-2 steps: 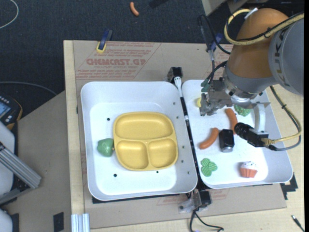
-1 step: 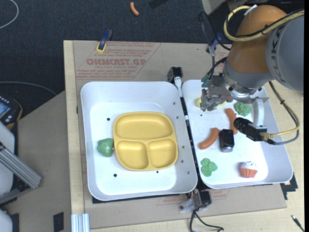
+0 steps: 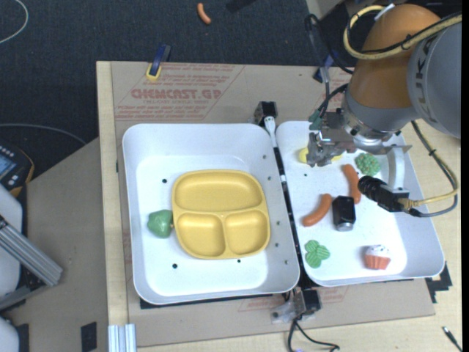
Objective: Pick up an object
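My gripper [image 3: 318,151] hangs low over the back left corner of the right bin [image 3: 418,235]. A small yellow piece [image 3: 302,155] lies just to its left, partly hidden by it. Close on its right are a green broccoli-like piece [image 3: 368,163] and an orange carrot [image 3: 353,181]. Toward the front lie an orange sausage [image 3: 317,210], a black block [image 3: 343,213], a green leafy piece [image 3: 316,253] and a small cupcake [image 3: 377,257]. Nothing shows as held by the gripper.
The left bin [image 3: 139,167] holds a yellow divided plate [image 3: 220,213] with a green lump [image 3: 159,222] at its left side. A ridge [image 3: 281,189] separates the two bins. A black fitting with a cable [image 3: 385,195] hangs from the arm over the right bin.
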Controlling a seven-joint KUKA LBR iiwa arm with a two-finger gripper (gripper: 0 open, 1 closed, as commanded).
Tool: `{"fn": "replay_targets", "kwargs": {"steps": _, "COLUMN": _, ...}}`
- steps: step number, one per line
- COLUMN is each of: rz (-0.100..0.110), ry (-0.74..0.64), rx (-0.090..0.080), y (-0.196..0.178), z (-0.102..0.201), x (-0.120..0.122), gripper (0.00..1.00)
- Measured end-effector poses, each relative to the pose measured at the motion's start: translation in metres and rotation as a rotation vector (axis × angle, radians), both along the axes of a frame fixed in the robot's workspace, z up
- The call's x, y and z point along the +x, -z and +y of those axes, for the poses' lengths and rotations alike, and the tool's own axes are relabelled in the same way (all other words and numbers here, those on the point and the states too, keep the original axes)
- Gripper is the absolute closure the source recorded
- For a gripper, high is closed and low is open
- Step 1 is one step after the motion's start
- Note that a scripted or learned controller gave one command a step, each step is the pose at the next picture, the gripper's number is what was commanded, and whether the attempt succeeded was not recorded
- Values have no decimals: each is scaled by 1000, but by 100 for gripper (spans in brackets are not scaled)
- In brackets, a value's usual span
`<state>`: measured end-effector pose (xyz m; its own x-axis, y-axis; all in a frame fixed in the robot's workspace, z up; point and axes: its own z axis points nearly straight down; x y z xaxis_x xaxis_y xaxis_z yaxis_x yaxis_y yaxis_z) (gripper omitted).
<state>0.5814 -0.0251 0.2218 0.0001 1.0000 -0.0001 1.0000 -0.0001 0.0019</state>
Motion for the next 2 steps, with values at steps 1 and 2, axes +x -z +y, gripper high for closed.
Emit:
{"fn": "replay_targets", "kwargs": {"steps": 1, "rz": 2, "ry": -2, "rx": 1, "y": -13, "z": 8, "x": -12, "gripper": 100}}
{"fn": "replay_targets", "kwargs": {"steps": 2, "rz": 6, "ry": 0, "rx": 0, "y": 8, "z": 5, "x": -10, "gripper": 100}}
